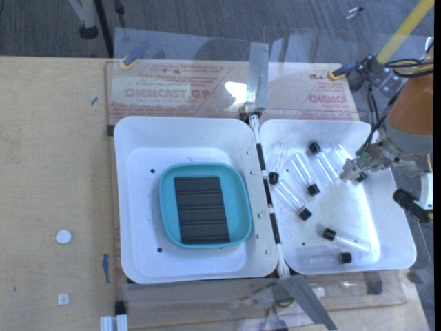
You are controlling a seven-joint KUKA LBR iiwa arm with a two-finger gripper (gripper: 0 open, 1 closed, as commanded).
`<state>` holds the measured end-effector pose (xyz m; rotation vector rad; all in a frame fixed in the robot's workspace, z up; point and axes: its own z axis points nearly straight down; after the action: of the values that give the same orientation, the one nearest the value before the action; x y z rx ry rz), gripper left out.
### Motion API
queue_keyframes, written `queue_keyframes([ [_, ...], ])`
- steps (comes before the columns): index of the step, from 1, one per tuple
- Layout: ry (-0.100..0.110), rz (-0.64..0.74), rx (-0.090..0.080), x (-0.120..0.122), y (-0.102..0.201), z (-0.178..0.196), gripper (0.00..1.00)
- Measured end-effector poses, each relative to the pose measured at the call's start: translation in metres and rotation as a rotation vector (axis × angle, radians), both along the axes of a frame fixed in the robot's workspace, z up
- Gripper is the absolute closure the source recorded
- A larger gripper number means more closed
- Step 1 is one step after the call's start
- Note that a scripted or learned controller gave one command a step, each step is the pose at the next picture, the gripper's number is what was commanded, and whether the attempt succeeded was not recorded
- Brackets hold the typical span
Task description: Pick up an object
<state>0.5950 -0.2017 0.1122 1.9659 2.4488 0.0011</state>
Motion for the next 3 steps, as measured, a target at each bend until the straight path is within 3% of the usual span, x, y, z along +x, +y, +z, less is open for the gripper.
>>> queue_keyframes([
  [1, -0.002, -0.019, -0.001, 0.056, 0.043, 0.068, 1.00],
  [2, -0.001, -0.019, -0.001, 0.056, 0.043, 0.068, 0.00],
  [3, -0.027, 0.023, -0.008, 0.051, 0.030, -0.002, 0.00],
])
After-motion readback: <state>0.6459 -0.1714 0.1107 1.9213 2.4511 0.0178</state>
